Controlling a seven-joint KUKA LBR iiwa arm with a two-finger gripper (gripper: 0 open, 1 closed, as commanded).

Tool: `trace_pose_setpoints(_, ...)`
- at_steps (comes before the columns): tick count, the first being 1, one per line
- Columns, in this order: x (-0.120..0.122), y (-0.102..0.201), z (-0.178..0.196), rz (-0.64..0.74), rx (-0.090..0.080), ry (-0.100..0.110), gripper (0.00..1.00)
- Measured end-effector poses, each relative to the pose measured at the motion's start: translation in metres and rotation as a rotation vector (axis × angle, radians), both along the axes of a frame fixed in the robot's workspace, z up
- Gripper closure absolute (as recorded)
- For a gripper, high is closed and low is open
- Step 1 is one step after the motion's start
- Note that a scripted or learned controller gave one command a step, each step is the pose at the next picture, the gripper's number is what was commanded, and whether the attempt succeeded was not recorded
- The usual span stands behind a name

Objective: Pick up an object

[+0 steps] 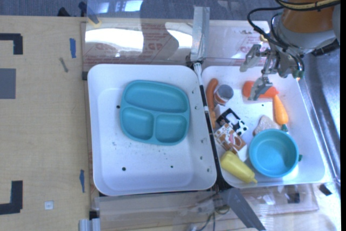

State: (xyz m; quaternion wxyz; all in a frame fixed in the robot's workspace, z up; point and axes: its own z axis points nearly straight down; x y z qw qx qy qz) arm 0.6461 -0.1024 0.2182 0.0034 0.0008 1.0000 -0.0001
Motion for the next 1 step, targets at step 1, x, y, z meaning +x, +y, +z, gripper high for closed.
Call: trace_pose_setpoints(1, -0.0424, -0.0082, -0.0943, -0.048, -0.001, -0.022, 0.0)
